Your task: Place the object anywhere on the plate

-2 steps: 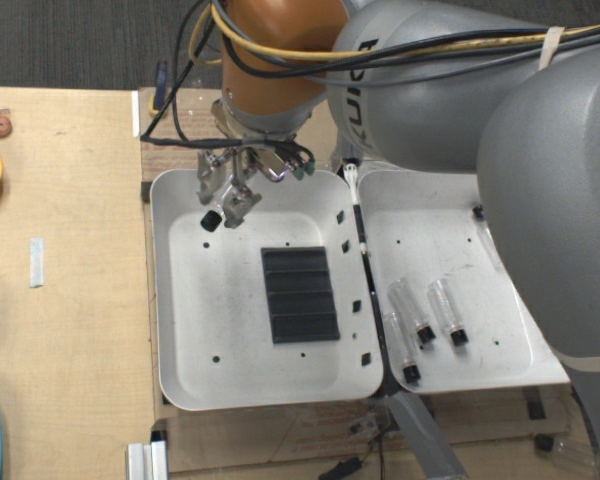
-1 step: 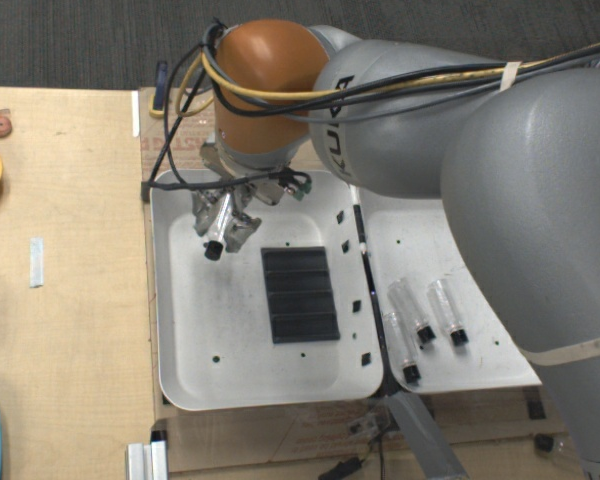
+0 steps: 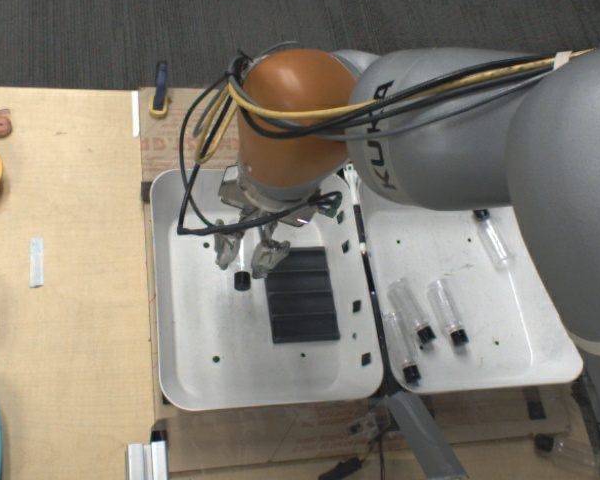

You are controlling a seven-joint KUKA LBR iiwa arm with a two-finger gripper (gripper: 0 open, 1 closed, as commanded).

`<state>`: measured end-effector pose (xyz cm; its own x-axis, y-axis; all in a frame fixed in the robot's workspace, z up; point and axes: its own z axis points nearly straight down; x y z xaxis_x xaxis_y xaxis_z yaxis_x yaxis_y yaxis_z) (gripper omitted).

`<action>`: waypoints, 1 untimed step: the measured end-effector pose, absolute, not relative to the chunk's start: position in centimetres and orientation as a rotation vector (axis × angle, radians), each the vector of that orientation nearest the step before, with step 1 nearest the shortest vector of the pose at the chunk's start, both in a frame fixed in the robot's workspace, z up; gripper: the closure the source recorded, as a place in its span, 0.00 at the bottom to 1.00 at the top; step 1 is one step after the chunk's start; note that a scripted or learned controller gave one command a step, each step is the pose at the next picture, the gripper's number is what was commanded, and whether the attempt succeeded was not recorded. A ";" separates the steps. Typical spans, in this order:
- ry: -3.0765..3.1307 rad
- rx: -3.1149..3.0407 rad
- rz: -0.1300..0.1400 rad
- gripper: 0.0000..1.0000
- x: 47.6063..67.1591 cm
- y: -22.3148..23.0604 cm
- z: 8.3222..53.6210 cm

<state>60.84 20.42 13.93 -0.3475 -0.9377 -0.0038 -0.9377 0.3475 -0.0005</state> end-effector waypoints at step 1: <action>2.323 -2.106 0.003 1.00 64.9 21.7 21.1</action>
